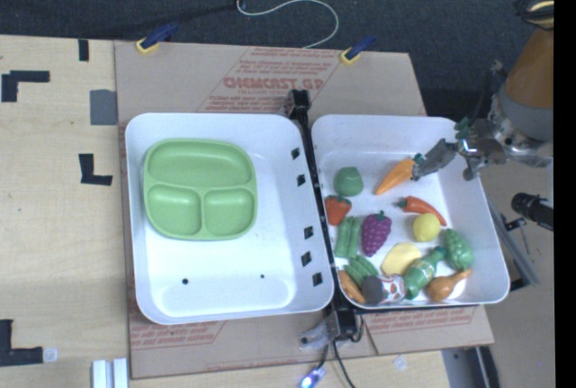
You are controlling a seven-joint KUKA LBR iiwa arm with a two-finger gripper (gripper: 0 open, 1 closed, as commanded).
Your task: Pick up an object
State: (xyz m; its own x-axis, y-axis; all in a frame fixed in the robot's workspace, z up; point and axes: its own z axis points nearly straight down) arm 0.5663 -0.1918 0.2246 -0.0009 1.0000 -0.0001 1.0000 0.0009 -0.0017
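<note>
The right bin (468,197) holds several toy foods: an orange carrot (394,177), a green round piece (348,181), a red chili (418,205), a lemon (427,225), purple grapes (375,233) and broccoli (457,247). My gripper (450,165) hangs over the bin's upper right part, coming in from the right. Its fingers are spread open. The left fingertip (429,160) is at the carrot's green top. Nothing sits between the fingers.
In the left bin (144,287) lies a green divided plate (200,188). More toy foods crowd the right bin's front, among them a yellow piece (401,257) and a brown pear (443,286). A black divider (310,197) runs between the bins.
</note>
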